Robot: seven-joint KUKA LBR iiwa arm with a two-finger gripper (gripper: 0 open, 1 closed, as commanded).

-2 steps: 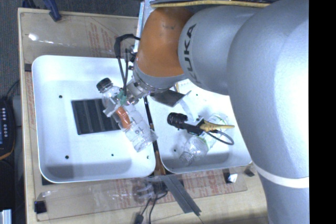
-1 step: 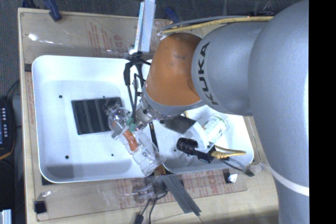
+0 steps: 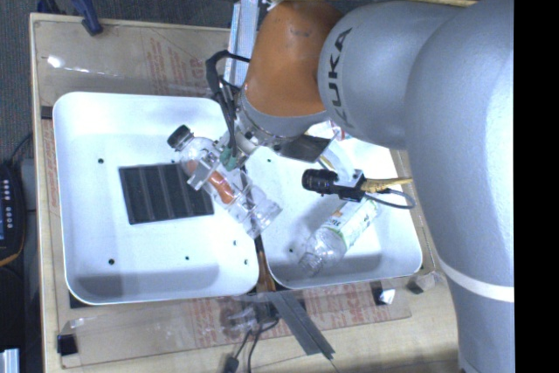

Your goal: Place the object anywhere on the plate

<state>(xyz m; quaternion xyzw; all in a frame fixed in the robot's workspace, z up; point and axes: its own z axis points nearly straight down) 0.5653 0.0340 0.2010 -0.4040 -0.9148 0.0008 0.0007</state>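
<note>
A clear bottle with a black cap lies slanted across the right part of the left bin, its body running down-right to the bin's rim. The dark ribbed plate lies flat in that bin, just left of the bottle. My gripper comes down from the orange wrist onto the middle of the bottle, over the plate's right edge. The gripper's own parts and the clear plastic overlap there, so its grip is unclear.
A second clear plastic bottle lies in the right bin. A black cylindrical part with a cable sticks out above it. The big grey arm covers the right side of the bench. Blue clamps sit at the far left corner.
</note>
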